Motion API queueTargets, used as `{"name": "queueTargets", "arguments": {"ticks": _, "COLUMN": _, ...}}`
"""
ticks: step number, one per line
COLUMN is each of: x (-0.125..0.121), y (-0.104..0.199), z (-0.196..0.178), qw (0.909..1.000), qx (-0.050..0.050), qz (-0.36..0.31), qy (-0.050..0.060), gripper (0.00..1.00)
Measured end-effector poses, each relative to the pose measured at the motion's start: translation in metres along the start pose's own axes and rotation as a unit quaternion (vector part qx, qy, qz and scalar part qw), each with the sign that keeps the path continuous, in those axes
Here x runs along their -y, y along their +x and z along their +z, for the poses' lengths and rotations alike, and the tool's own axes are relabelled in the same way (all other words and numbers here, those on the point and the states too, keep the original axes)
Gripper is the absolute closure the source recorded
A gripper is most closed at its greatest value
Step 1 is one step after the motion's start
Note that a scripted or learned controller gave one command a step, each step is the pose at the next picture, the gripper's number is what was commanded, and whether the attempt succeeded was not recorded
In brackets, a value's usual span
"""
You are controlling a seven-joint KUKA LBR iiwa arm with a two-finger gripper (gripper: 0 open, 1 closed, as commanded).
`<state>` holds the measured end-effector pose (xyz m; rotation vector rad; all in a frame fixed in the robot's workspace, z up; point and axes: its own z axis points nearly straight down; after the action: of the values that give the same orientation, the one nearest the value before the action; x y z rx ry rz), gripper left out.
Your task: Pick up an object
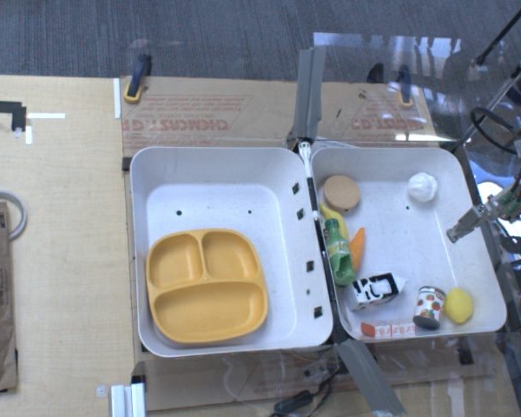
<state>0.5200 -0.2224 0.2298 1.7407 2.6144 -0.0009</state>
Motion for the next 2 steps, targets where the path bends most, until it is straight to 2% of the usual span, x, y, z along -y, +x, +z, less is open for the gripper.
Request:
{"name": "queueTargets", "arguments": {"ticks": 1, "x": 0.0186, "y": 0.0078, "z": -0.0799, "qw": 0.9843, "qx": 0.001, "qz": -0.176, "qy": -0.001, "gripper": 0.0}}
{"name": "queueTargets", "arguments": {"ticks": 2, "x": 0.0174, "y": 0.0069, "z": -0.0888, "qw": 0.9844, "qx": 0.003, "qz": -0.176, "qy": -0.002, "gripper": 1.0}}
